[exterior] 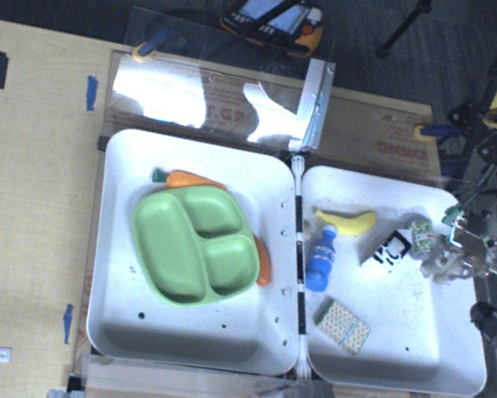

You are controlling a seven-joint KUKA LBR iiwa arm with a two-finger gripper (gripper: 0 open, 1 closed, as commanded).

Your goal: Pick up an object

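Approach step: gripper low over right bin near right wall, finger state cannot tell. Candidates nearby: black-white item, banana, blue bottle. Next: centre over one, descend, close.

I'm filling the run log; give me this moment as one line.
task: pick up an object | gripper: over right bin, fingers unclear | right bin: banana, blue bottle | left bin: green tray
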